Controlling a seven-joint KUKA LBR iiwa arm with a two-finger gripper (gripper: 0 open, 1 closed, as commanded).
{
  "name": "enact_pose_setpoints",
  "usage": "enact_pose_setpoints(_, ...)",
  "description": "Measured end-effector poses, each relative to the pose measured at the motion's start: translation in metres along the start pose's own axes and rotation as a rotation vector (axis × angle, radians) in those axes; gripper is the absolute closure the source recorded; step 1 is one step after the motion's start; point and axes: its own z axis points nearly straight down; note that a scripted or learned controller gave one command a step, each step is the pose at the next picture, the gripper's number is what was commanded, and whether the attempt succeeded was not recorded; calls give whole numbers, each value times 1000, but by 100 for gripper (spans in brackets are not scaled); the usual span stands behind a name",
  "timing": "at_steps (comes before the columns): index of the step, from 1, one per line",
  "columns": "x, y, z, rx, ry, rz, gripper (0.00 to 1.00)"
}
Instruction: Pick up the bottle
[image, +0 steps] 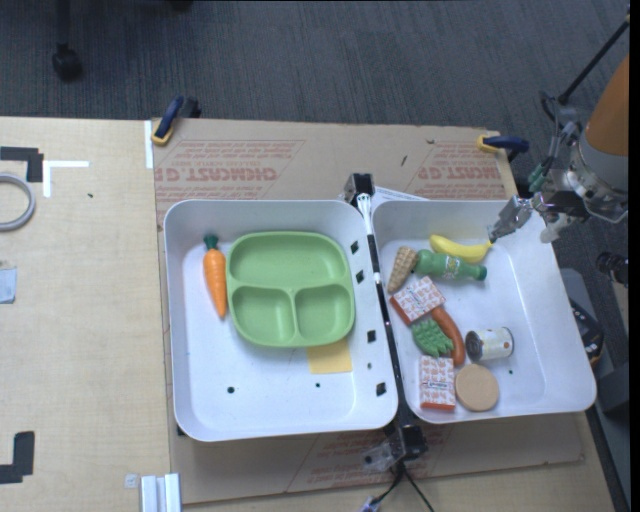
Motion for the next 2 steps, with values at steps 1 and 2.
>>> enact_pose_setpoints(1,0,0,-10,0,-1,-3,100)
enact_pose_setpoints(2,-44,-49,-24,-2,-1,-336,100)
